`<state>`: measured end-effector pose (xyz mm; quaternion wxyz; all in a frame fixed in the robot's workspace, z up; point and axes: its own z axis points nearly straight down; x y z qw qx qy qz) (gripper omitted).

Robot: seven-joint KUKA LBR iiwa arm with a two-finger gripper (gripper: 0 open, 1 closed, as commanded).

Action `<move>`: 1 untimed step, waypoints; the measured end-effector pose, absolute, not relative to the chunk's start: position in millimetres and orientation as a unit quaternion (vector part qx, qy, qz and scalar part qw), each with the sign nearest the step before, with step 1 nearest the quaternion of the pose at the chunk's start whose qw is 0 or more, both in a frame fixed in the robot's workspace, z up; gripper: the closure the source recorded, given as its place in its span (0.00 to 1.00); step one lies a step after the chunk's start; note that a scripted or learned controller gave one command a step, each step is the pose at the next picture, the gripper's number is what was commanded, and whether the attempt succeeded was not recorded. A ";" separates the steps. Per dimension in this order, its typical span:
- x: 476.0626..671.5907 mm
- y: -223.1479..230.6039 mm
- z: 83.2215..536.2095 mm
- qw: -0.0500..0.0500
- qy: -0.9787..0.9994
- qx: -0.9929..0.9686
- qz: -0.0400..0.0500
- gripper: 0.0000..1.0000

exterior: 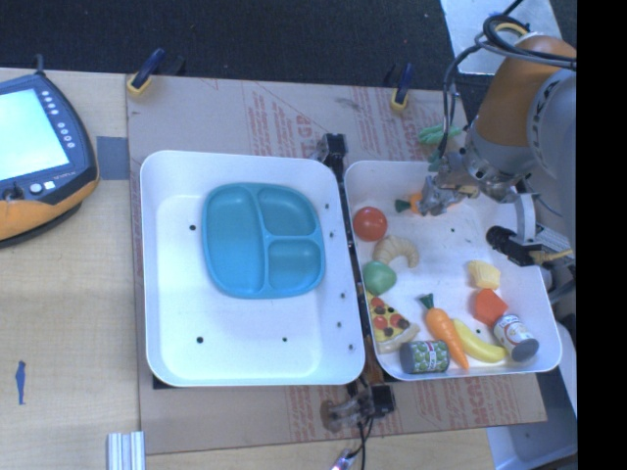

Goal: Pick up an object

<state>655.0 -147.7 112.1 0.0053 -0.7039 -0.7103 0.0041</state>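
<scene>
Overhead slanted view of a wooden table [69, 302] carrying a brown board [245, 125] clamped at its far edge, with two shallow white bins side by side. The arm [519, 96], grey with an orange band, enters from the right and is cut off by the frame; its hand [438, 196] is lowered over the far part of the right bin [470, 238], and whether it is open or has hold of anything cannot be told, since its tip is blurred against a small orange-and-green item [409, 204] that is too small to identify. The right bin holds toy foods: a tomato [369, 223], croissant [397, 252], pizza slice [389, 323], carrot [443, 326], banana [480, 346] and a can [424, 356]. The left bin [167, 321] holds a blue divided plate [263, 239]. A pendant with a screen [34, 155] lies at the left, partly cropped. Dark carpet [245, 18] lies beyond the table.
</scene>
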 end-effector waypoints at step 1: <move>654.9 -147.7 111.9 0.005 -0.710 -0.704 0.004 0.00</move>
